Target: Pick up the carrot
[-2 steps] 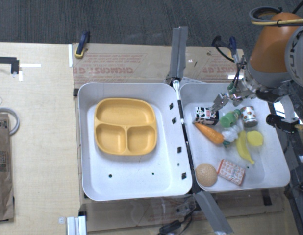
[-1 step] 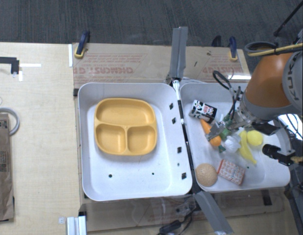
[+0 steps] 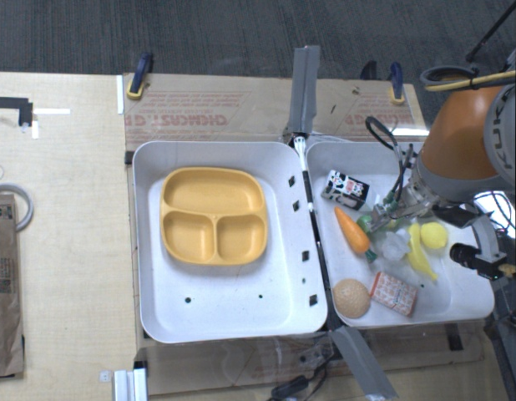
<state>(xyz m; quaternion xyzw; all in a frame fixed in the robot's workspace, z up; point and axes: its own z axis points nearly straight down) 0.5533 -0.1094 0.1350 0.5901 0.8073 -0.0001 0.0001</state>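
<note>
Carrot (image 3: 352, 230) in right bin (image 3: 467, 307), hand (image 3: 392, 211) just beside it

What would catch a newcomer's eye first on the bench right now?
Probably the yellow divided tray, sitting alone in the left bin. Next, the right bin, with its cluster: the carrot lying diagonally near its middle, a banana and lemon to its right. The arm's orange band looms over that bin's far right corner.
</note>
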